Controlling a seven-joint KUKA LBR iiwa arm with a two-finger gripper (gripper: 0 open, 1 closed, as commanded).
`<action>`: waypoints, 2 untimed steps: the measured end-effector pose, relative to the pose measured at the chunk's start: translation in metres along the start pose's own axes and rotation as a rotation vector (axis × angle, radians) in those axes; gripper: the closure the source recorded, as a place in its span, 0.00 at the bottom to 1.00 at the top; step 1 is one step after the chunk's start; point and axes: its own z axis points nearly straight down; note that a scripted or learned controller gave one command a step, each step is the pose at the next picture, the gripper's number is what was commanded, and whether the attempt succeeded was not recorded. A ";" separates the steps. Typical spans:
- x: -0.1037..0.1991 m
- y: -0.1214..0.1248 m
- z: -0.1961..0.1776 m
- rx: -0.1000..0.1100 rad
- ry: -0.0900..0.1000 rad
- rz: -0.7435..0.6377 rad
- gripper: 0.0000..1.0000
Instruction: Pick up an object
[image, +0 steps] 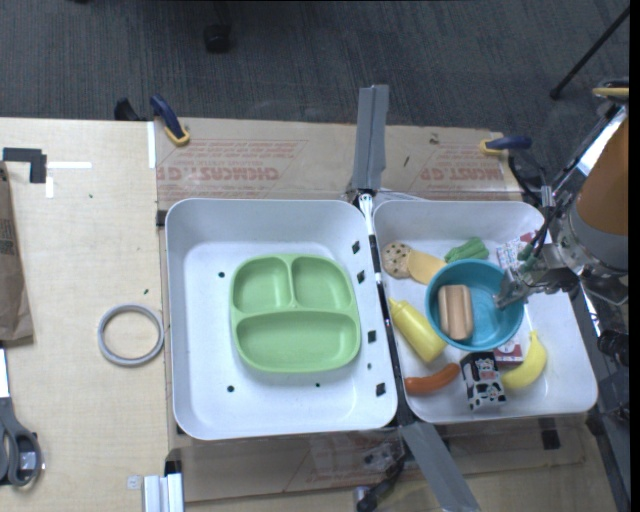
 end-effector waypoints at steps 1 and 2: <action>0.015 0.027 -0.062 -0.002 -0.002 -0.147 1.00; -0.025 0.039 0.013 0.000 0.000 -0.137 1.00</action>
